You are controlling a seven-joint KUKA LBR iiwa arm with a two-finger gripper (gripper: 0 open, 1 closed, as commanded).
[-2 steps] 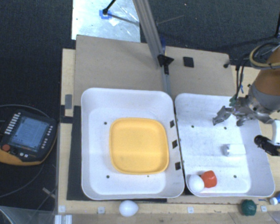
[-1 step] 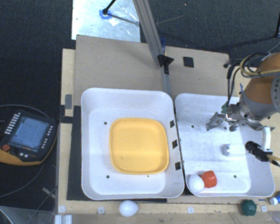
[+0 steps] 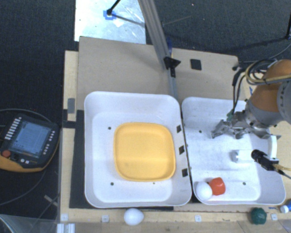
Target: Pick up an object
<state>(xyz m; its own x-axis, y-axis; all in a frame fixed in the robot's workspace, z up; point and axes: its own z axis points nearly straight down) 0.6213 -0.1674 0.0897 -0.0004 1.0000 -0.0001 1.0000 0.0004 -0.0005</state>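
Orange object (image 3: 218, 186) sits at near edge of right bin (image 3: 203, 141), touching white ball (image 3: 203, 191) on its left. Farther in, gripper (image 3: 232, 128) hovers over the bin's middle, nothing between; finger spread can't tell. Yellow plate (image 3: 145, 151) fills left bin (image 3: 96, 150).

A tan bench (image 3: 124, 68) stood on dark carpeted floor (image 3: 27, 47). At the left, on the carpet, lay a teach pendant (image 3: 25, 141) with an orange underside and a lit screen, cables trailing from it. Behind the bench a pale, glossy sheet (image 3: 100, 17) caught bright light. A grey metal pole (image 3: 158, 33) slanted across the bench's back edge.
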